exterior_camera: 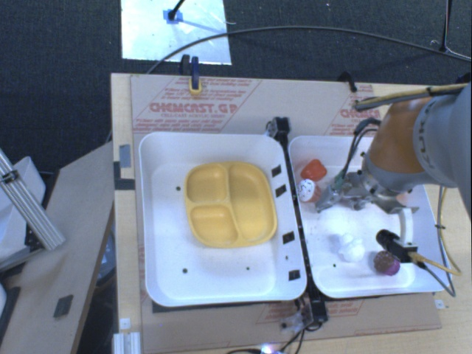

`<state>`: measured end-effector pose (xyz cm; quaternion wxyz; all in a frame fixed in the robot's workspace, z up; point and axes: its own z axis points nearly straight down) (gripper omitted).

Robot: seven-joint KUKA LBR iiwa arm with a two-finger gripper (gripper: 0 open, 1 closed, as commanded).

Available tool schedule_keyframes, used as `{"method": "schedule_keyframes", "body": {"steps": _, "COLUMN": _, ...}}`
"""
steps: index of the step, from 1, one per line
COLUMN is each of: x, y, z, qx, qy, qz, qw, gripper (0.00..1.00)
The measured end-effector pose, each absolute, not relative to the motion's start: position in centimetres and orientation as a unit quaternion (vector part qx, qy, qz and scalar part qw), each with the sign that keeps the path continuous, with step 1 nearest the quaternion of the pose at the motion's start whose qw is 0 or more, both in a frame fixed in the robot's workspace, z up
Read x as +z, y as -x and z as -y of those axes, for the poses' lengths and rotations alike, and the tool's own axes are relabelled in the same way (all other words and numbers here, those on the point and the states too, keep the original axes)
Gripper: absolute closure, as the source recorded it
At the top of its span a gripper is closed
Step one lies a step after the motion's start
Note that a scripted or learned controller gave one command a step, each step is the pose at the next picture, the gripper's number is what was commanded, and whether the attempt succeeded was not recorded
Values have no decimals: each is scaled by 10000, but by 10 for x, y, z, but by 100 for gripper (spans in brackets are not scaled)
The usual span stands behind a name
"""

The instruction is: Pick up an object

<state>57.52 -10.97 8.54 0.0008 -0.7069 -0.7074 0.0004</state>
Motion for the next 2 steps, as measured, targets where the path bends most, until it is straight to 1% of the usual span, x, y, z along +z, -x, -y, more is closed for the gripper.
{"method": "schedule_keyframes", "body": {"steps": 1, "x": 98, "y": -576, "z": 110, "qx": -4, "qy": 7071, "qz": 7071, "qw": -6, "gripper": 100}}
{"method": "schedule_keyframes", "body": {"steps": 2, "x": 161, "y": -584, "z": 112, "qx": -22, "qy": 7058, "qz": 7084, "qw": -33, "gripper": 100}}
